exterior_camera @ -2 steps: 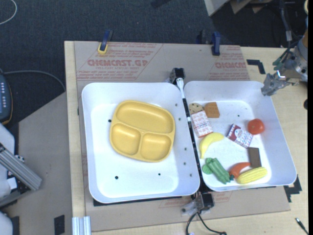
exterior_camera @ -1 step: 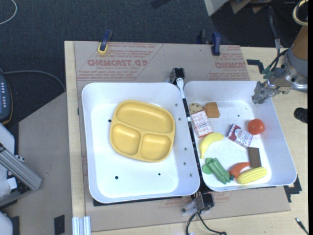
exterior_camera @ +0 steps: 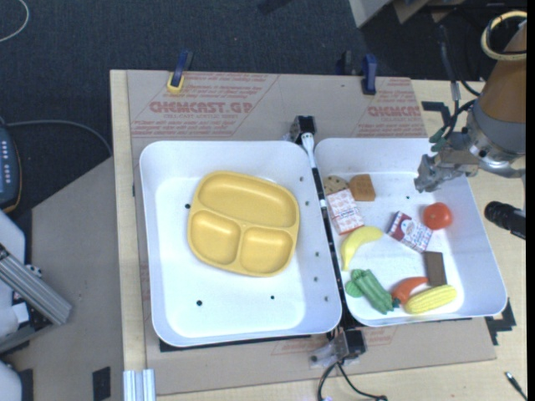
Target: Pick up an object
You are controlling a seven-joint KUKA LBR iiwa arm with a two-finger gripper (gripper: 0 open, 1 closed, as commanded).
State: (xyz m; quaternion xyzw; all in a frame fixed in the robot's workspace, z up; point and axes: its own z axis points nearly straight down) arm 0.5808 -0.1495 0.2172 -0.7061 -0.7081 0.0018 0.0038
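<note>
I see my gripper (exterior_camera: 428,179) hovering just above the toy tomato (exterior_camera: 437,215) at right; its grip state I cannot tell. A round tomato could roll away.

I have one fixed camera, mounted above the tabletop (exterior_camera: 251,98) and looking down on it at a slant. It sits far enough back to take in both white bins whole: the left bin (exterior_camera: 167,307) fills the middle of the frame, the right bin (exterior_camera: 476,249) the right-hand part. Dark floor shows along the top and left edges. The arm (exterior_camera: 501,98) comes in from the upper right of the frame.
</note>
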